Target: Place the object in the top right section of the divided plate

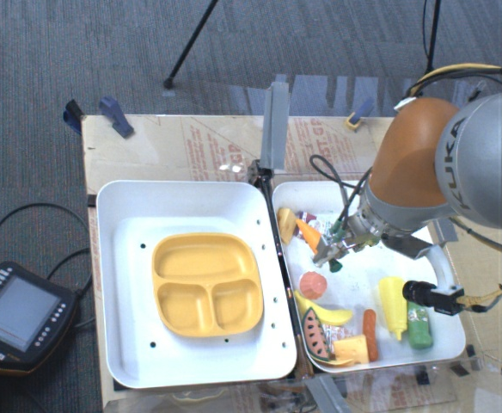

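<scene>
A yellow moulded plastic divided plate sits bare in the left white bin. The grey arm's pincer hovers over smooth toy food in the right bin, near a carrot; the picking step seems in hand, a firm grasp comes next, and whether it is apart or together I cannot tell

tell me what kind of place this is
Probably a robotics lab, not a kitchen: a KUKA arm works over two white bins on a bench, toy food fills one, a teach pendant lies on the grey carpet.
</scene>
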Action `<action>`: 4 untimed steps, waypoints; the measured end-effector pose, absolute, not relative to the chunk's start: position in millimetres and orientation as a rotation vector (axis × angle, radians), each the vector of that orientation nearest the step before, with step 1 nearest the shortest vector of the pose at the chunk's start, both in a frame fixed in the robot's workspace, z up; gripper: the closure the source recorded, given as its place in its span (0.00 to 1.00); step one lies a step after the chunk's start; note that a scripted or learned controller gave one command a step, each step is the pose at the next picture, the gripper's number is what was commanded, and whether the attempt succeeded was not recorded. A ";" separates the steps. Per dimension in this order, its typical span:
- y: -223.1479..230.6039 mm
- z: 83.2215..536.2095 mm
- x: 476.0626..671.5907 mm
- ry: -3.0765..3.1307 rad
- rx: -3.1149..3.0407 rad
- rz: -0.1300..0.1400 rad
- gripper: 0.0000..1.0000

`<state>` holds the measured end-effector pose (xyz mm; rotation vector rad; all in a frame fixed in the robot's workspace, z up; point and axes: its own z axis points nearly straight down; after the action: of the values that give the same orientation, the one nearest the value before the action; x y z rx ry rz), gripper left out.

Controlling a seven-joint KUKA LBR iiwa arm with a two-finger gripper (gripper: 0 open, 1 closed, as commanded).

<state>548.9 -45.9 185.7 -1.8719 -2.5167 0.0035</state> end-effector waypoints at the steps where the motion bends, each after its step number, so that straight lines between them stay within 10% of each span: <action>1: -65.4 312.0 645.9 -2.546 -1.855 -0.008 1.00; 2: -64.0 306.7 644.7 -2.541 -1.848 0.001 0.00; 4: 112.8 211.2 612.4 -2.117 -2.315 0.010 0.00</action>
<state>612.4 112.8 211.2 -2.3149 -2.1167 0.0102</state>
